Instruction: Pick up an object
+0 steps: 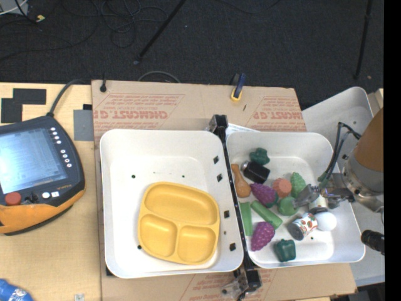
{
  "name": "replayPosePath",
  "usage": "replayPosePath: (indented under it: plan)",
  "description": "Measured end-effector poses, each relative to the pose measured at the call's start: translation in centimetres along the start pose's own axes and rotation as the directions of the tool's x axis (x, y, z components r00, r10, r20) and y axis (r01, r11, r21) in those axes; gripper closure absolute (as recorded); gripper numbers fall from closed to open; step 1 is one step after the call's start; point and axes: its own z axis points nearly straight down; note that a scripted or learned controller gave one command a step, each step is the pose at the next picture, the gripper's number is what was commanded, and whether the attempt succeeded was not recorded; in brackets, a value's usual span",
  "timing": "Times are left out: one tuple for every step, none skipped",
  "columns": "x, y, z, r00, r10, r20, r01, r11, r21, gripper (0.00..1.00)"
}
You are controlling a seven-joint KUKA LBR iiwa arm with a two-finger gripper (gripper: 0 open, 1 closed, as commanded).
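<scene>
Over the right bin (326, 144) — end effector (313, 200), grip state unclear, just above a small can (304, 226), white ball (326, 221) beside.

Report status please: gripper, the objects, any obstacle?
Gripper low in right bin, among toy food. No object seen between fingers. Small can and white ball beside it. Yellow tray in left bin.

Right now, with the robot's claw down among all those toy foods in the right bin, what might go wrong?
The gripper sits low in the right bin, where the toys crowd together. It might nudge the white egg or the small can aside instead of catching one. It could also pinch two neighbours at once, such as the green piece and the orange one. Any grasp here looks uncertain.
</scene>
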Motion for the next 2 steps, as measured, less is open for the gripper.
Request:
replayPosePath:
  plan:
    - [-0.1,0.0,-1.0,1.0,0.001,-0.001,-0.001,1.0,0.002,1.0]
    - [-3.4,6.1,7.4,1.0,0.004,-0.001,-0.004,1.0,0.001,1.0]
